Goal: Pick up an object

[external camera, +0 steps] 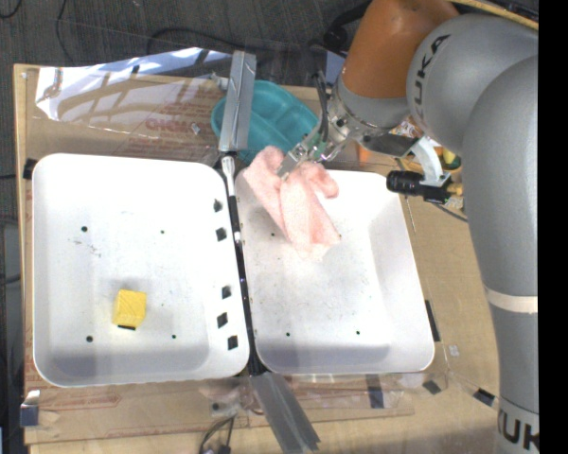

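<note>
The arm's grey bulk looms nearest, its hand clamped on the pink cloth's top edge; soft and light, it hangs limp.

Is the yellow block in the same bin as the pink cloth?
No, the yellow block lies in the left bin; the pink cloth is in the right bin.

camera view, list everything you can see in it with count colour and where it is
bins: 2, white, side by side on the bench
yellow block: 1, yellow, left bin, near its front
pink cloth: 1, pink, right bin, far left part, its top pinched between the gripper's fingers
teal bowl: 1, teal, behind the right bin
plastic sheet: 1, clear, behind the left bin
arm: 1, grey with orange band, right side
gripper: 1, at the cloth's top edge
</note>
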